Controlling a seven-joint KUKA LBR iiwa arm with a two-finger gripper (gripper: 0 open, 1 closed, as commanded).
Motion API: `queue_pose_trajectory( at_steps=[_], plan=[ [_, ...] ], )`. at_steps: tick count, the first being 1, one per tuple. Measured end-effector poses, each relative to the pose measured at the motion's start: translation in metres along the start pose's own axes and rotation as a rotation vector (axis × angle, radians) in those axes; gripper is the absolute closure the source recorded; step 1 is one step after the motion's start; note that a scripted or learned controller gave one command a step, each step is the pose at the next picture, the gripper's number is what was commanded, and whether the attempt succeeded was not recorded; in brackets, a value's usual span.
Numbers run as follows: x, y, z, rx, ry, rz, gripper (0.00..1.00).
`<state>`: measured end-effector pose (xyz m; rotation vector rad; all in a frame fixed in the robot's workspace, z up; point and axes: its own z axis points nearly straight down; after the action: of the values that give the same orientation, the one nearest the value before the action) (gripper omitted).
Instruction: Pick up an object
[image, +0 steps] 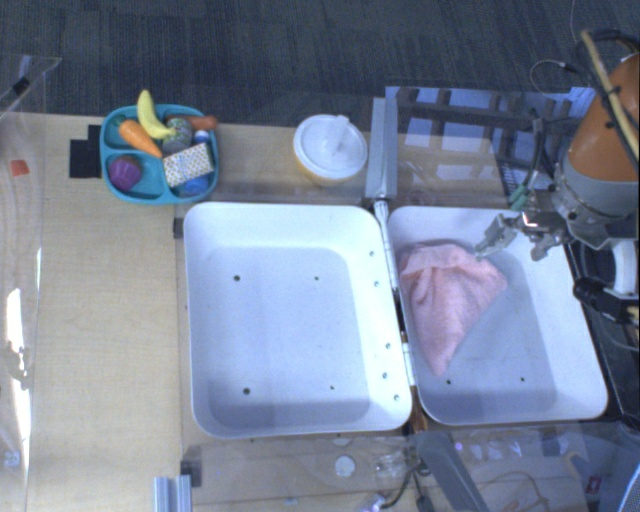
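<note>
Camera view: end effector (512, 232) spread open, one fingertip touching pink cloth (448, 300) in right bin (560, 390).

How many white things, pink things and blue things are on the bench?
White: 3, the left bin, the right bin and a lidded bowl.
Pink: 1, a cloth in the right bin.
Blue: 1, a tray of toy food.
Total: 5.

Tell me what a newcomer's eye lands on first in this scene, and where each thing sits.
The pink cloth stands out most, crumpled in the left part of the right bin, with the pincer right at its upper right corner. Next comes the blue divided tray of toy food, banana and carrot among it, on the bench beyond the left bin. A white lidded bowl sits to its right.
</note>
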<state>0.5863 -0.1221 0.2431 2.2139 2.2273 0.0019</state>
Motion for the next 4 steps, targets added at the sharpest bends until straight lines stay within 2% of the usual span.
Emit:
queue_pose_trajectory(
  at_steps=[1, 2, 3, 4],
  plan=[
    [-0.045, 0.024, 0.147, -0.006, -0.001, 0.082, 0.00],
    [0.010, 0.043, 0.152, -0.013, -0.002, -0.087, 0.00],
    [-0.008, 0.083, 0.153, 0.004, 0.003, -0.314, 0.00],
    [-0.008, 0.087, 0.141, -0.011, -0.005, -0.317, 1.00]
  ],
)
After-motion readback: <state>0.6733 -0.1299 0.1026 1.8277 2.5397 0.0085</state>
